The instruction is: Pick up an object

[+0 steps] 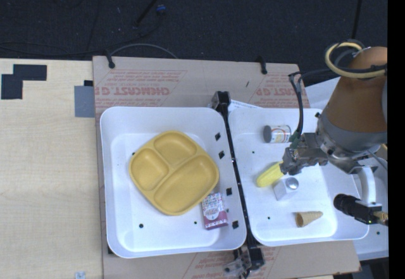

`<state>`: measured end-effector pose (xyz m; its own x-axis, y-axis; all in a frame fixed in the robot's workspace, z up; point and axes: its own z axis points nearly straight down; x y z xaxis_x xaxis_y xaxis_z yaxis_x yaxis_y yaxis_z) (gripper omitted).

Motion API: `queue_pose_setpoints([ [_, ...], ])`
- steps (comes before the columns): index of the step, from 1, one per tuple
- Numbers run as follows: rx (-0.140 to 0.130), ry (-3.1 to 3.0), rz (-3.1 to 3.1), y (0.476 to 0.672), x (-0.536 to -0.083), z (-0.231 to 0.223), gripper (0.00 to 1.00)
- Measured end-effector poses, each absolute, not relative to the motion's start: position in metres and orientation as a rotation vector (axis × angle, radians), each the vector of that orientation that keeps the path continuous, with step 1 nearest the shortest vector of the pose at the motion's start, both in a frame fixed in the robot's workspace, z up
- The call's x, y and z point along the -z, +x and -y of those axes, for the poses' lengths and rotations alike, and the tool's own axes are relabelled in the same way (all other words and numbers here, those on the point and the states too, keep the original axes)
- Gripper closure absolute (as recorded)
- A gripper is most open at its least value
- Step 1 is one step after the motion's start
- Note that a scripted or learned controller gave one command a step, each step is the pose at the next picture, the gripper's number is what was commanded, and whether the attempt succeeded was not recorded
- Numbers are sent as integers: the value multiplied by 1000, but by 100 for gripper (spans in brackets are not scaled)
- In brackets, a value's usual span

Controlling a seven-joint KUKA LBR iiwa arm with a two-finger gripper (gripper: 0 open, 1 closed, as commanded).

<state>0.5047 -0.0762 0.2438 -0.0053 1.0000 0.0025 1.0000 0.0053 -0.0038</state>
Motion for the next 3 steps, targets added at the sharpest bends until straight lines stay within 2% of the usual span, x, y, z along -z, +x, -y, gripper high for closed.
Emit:
queue_pose_setpoints([
  [1,-3,-2213,2223,495,-244,22,100],
  [3,-5,-2214,2223,510,-221,-81,100],
])
